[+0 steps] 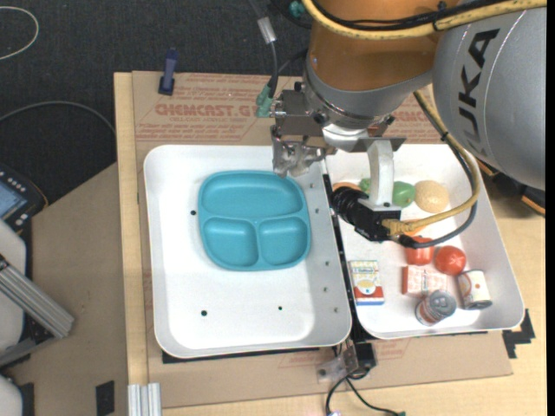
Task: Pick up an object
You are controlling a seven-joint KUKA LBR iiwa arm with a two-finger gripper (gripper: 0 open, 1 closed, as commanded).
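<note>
A blue divided plate lies in the left bin. My gripper hangs at the far right corner of that bin, just over the plate's far edge; nothing is seen held in it. The right bin holds several small things: a green piece, a beige round piece, a red tomato, a small carton, a red and white box and two cans. The arm covers the far part of the right bin.
The ridge where the two bins meet runs right below the gripper. Behind the bins lies a cardboard sheet with a blue clip at its far left. The left bin's floor in front of the plate is bare.
</note>
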